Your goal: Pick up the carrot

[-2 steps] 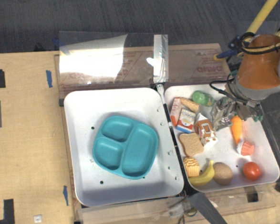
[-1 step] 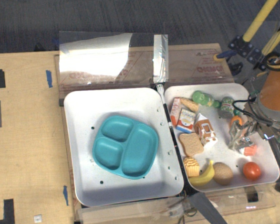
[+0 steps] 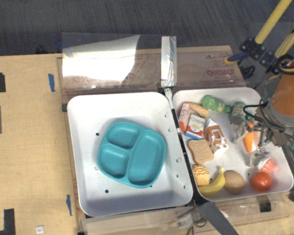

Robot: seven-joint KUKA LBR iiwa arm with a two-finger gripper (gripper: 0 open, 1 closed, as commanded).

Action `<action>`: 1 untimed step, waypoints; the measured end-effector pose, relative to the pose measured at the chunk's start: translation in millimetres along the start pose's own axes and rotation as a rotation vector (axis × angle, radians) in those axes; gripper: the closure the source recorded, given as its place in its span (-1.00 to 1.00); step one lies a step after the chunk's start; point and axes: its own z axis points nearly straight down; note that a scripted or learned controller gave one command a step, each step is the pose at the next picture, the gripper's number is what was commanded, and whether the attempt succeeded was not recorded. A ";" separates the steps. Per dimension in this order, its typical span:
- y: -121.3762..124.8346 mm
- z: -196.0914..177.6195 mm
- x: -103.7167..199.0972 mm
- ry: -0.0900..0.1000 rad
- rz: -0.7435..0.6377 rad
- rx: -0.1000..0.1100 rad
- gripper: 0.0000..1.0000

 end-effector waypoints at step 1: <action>-0.7 -13.8 -4.7 -0.014 0.001 0.006 1.00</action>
